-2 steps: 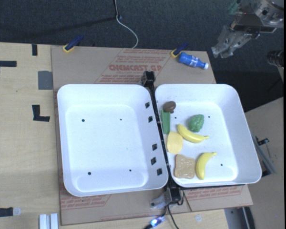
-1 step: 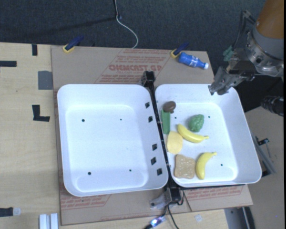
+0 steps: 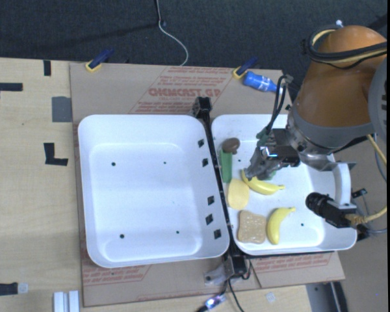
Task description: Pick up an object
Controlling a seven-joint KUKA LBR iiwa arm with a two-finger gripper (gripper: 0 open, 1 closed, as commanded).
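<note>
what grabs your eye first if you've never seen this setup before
The big orange-and-grey arm reaching in from the right stands out first, its gripper low over the right bin. Next come the bright items clustered there: two yellow bananas, a yellow wedge, a tan bread slice, a green stick and a brown lump. The left bin sits beside it.

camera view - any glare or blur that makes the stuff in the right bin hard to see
Camera view: light is even and soft, and the white right bin looks bright but not blown out; the two bananas and the bread slice read clearly; the dark hand is slightly soft and low in contrast, so its detail is hard to make out.
</note>
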